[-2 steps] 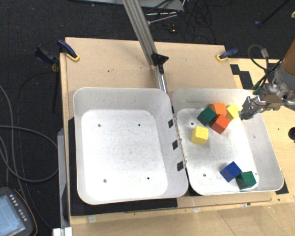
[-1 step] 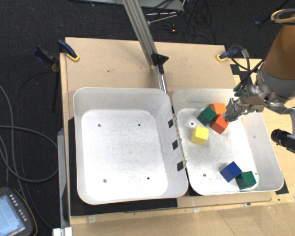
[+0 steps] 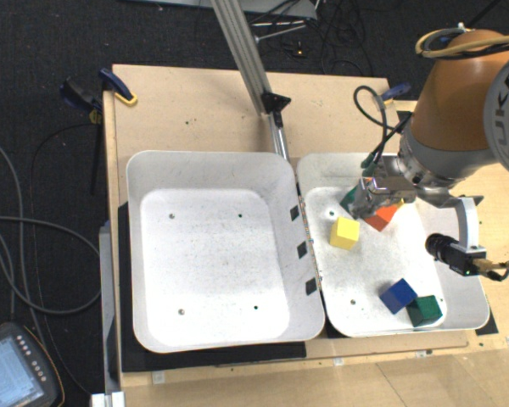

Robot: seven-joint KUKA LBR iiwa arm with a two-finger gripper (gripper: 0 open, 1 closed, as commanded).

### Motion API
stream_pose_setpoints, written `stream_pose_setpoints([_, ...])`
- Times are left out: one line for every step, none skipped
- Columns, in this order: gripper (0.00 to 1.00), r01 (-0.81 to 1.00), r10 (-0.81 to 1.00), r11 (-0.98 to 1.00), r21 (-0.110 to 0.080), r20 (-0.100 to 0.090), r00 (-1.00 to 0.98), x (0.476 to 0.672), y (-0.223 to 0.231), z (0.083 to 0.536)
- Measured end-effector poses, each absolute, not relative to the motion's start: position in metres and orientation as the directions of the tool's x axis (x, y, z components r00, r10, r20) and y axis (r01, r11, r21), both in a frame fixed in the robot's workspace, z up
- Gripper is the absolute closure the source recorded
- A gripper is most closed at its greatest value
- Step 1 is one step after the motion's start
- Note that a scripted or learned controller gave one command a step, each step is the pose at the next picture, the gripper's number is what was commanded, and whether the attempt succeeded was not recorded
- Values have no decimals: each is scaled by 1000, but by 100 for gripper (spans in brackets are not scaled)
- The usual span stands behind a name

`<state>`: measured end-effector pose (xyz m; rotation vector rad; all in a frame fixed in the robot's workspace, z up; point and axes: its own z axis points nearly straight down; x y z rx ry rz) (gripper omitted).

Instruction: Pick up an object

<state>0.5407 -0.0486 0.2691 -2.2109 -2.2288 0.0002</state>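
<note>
In the right bin [image 3: 458, 316] lie a yellow block [image 3: 344, 233], a blue block [image 3: 399, 296] and a dark green block [image 3: 425, 310]. An orange-red block [image 3: 380, 218] and a teal piece [image 3: 353, 200] sit at the bin's upper middle, partly under the arm's wrist. My gripper [image 3: 375, 195] hangs right above these two, its tips hidden by the wrist body. The yellow block lies just left of and below the gripper. The blue and green blocks touch each other near the bin's front right corner.
The left bin [image 3: 210, 248] is beside the right one. A slanted metal pole [image 3: 242, 45] crosses the bench top toward the bins' shared edge. Clamps sit at the bench's back corners. A black sensor unit [image 3: 454, 253] hangs from the wrist over the right bin.
</note>
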Motion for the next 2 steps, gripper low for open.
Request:
stream_pose_setpoints([100,1000,1000,9,0,2,-9,540,11,266])
stream_pose_setpoints([100,1000,1000,9,-3,2,-9,532,64,246])
